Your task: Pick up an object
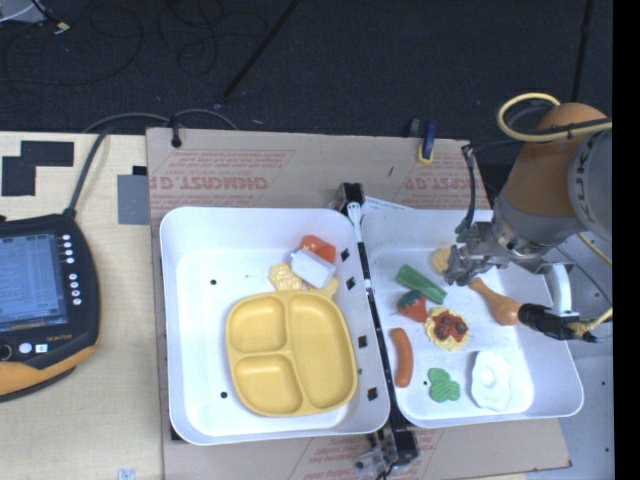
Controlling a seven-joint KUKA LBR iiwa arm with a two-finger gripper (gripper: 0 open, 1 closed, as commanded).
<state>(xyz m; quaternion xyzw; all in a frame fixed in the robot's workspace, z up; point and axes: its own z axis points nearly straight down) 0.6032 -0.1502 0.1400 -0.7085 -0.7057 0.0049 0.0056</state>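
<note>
Bench (90, 408) carries two shallow white bins side by side, the left bin (190, 258) and the right bin (560, 388), with one black handheld screen unit (35, 293) lying at the far left. One grey arm (545, 183) with an orange band reaches in from the right and bends down over the upper part of the right bin, its gripper (462, 263) low near the bin's back wall; whether anything sits between the fingers cannot be told from here.

Left bin: one yellow three-compartment plate (290, 353), and behind it a small cluster of one white block (313, 268), one orange-red piece (318, 247) and one pale yellow piece (283, 278).

Right bin: one tan drumstick-shaped toy (495, 303) just beside the gripper, long axis slanting from upper left to lower right; one green strip (420, 282) slanting the same way; one red sausage (402, 356) lying nearly straight front to back; one white fried egg (490, 380); one yellow disc with red dots (447, 329); one green broccoli piece (442, 385); one small red piece (414, 306); one small yellow piece (441, 260) touching the gripper's left side.
</note>
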